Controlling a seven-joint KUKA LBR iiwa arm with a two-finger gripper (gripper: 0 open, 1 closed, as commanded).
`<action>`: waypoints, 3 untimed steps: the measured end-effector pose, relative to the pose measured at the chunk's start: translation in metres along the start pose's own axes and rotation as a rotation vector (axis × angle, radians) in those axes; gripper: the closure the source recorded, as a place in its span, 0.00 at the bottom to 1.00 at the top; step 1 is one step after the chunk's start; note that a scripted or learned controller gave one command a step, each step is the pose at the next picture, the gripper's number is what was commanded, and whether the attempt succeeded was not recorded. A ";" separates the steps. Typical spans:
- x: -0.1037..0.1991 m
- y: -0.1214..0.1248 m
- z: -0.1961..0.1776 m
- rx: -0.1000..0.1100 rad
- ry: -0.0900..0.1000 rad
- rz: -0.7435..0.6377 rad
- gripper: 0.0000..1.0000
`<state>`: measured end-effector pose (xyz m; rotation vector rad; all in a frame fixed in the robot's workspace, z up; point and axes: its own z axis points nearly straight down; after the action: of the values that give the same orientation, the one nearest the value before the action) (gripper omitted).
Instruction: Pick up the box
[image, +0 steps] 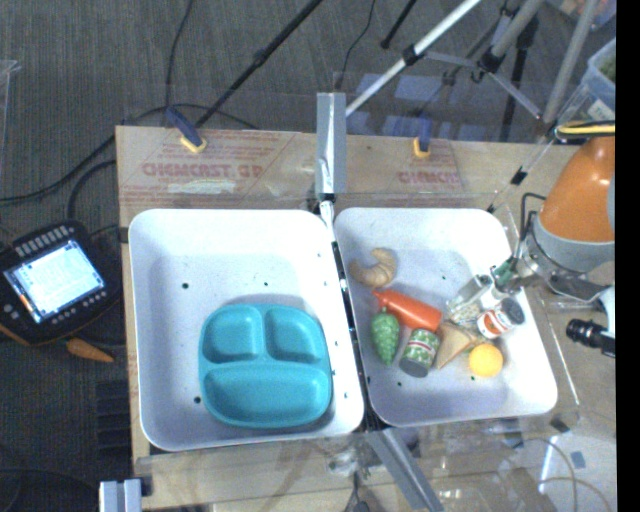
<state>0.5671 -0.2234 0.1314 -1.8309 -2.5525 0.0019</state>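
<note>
End effector (497, 283): seen at the right bin's (440, 400) right side, low over the clutter; its grasp state cannot be told.
Box: cannot be identified with certainty among the crowded items.
Risk: a neighbouring item, such as the small can (420, 350) or orange ball (486, 361), may be grasped instead.

Probably a robotics lab: teach pendant (55, 282), floor cables (190, 60), tripod legs (480, 50).

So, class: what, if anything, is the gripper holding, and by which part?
It cannot be told: the gripper sits low among the right bin's items.
</note>
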 end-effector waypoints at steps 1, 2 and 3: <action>0.035 0.027 0.042 -0.008 -0.005 0.166 0.00; -0.002 0.005 0.000 -0.001 -0.001 0.210 0.00; 0.010 -0.009 0.036 -0.005 0.006 0.201 0.00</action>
<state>0.5553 -0.2171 0.0952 -2.0774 -2.3545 -0.0100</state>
